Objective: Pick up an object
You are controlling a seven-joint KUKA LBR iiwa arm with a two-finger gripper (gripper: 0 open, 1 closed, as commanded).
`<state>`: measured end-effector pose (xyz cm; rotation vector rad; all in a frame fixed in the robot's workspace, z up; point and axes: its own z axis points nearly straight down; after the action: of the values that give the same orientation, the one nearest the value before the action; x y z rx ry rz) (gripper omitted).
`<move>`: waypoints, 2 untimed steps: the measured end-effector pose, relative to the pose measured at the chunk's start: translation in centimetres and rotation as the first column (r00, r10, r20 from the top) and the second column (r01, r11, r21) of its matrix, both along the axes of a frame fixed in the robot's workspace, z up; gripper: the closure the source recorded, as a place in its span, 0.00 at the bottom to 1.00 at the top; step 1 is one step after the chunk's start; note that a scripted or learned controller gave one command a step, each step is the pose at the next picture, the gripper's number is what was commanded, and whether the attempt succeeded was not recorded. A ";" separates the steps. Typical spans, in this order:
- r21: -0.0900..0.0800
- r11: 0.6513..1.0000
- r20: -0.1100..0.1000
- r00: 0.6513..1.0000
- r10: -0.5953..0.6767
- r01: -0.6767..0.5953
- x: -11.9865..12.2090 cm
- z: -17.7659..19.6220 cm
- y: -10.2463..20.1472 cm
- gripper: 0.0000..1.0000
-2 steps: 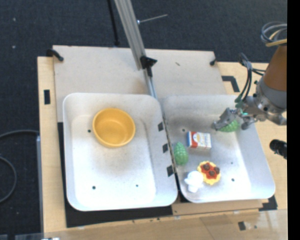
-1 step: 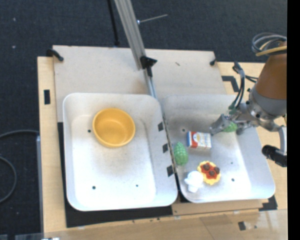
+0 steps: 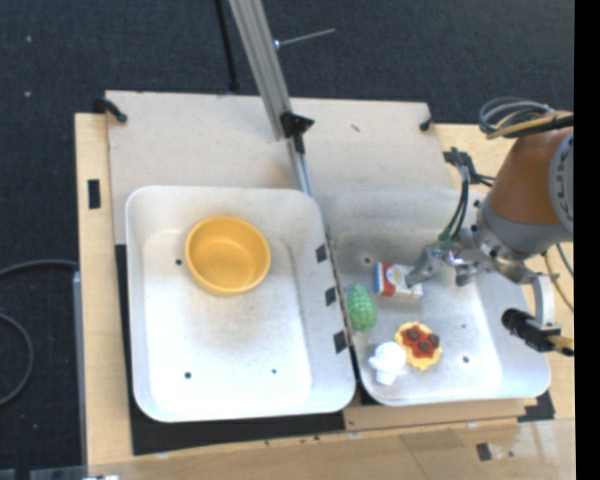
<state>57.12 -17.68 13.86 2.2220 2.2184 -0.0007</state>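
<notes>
Right now the gripper (image 3: pixel 417 273) is low in the right bin (image 3: pixel 480 368), at the red-and-white carton (image 3: pixel 392 279), which lies near the bin's middle with the green toy (image 3: pixel 360 307) just beside it toward the left bin (image 3: pixel 160 368); whether the jaws are closed on the carton I cannot tell. This looks like the grasp step. Next, I judge, it calls for a firm close and a straight lift, clear of the pizza toy (image 3: pixel 418 345) and white piece (image 3: pixel 387 362).
</notes>
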 end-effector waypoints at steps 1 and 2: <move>0.001 1.000 0.002 1.000 -0.001 0.001 0.2 -3.5 -0.2 0.00; 0.000 1.000 0.010 1.000 -0.003 0.003 0.4 -2.1 -0.3 1.00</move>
<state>57.53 -17.96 11.77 2.2202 2.2100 0.0107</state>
